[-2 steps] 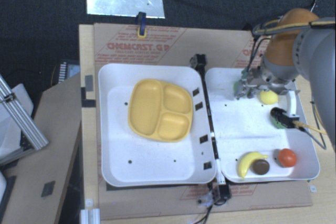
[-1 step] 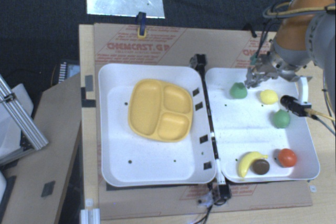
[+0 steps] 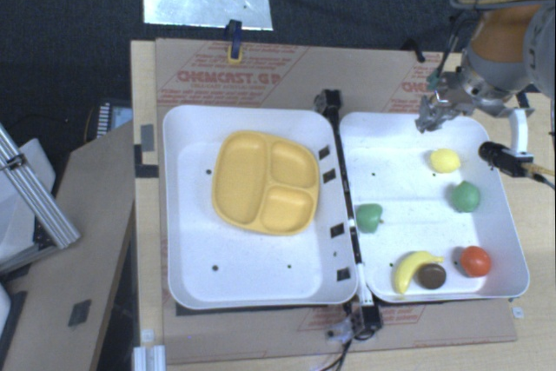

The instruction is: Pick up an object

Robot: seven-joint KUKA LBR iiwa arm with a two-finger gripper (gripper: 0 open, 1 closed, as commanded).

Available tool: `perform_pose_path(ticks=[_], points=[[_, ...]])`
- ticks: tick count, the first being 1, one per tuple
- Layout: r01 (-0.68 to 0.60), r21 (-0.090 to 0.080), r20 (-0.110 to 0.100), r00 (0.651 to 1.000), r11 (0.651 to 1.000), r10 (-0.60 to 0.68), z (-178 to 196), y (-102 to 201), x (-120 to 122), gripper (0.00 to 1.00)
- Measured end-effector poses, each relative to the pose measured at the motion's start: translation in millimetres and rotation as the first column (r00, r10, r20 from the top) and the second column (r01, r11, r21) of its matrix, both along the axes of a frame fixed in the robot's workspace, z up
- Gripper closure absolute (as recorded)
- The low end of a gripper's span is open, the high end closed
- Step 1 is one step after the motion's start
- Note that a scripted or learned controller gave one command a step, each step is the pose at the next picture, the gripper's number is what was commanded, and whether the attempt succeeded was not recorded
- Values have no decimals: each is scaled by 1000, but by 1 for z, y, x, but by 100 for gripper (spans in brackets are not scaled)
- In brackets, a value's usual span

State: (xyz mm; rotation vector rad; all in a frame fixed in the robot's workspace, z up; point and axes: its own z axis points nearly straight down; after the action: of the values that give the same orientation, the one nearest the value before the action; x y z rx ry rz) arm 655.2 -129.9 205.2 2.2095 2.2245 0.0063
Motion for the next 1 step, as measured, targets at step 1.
perform_pose_path(ticks=[1], points=[[-1, 0, 1, 1000, 1000, 1, 56, 5, -7, 100]])
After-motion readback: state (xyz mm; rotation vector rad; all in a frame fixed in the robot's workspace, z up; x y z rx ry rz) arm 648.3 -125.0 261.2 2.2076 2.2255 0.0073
